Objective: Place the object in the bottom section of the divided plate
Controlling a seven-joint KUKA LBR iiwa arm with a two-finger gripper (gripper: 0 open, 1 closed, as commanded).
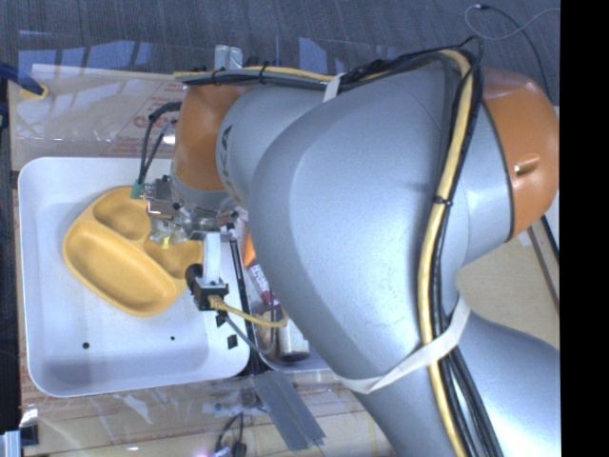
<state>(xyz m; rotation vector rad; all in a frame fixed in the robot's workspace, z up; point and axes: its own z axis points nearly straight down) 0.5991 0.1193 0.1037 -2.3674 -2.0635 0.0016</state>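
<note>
The grey arm [381, 217] is by far the largest thing in the camera view, spreading from the 3 o'clock side across the middle and hiding most of the right-hand bin. Its orange band [519, 160] curves at about 2 o'clock, and a second orange section [198, 146] sits above the wrist near 10 o'clock of centre. A yellow cable [449, 141] and a black one run together down the arm's body, and a white strap [433, 346] wraps it toward 5 o'clock.

Next in size is the left white bin [57, 350], which takes up the 9 o'clock half of the view. Two small dark specks lie on its floor toward 7 o'clock.

In that bin rests the yellow divided plate [119, 255], tilted, with one compartment toward 11 o'clock and a larger one toward 5 o'clock.

The gripper [176, 219] hangs at the plate's 3 o'clock edge, over or just touching its rim. Whether its fingers are parted or closed cannot be told, for the wrist hardware covers them, and no object can be made out between them.

At about 6 o'clock of the gripper, between the bins, some small items [271, 307] peek out beneath the arm, one with a reddish label; its writing is too small to read. No brand or other lettering is legible anywhere.
</note>
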